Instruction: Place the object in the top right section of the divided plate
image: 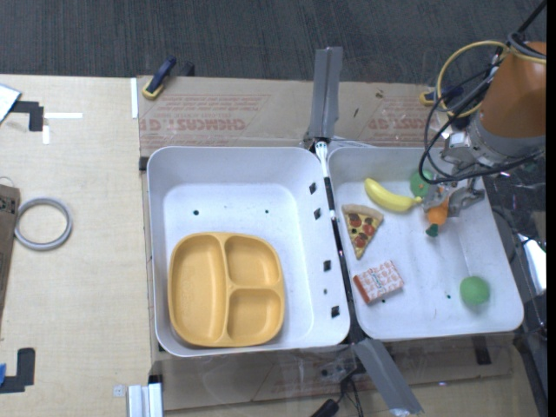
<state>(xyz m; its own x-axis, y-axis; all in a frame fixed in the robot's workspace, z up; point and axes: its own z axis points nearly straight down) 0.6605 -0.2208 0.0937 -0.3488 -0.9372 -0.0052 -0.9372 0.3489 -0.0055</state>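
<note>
Orange object (435, 215) half-hidden under end effector (452, 196)

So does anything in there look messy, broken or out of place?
Nothing looks broken or spilled. The yellow plate sits flat in the left bin. In the right bin a banana, pizza slice, small box and green ball lie scattered apart, at loose angles. The gripper hangs over that bin's far corner.
</note>
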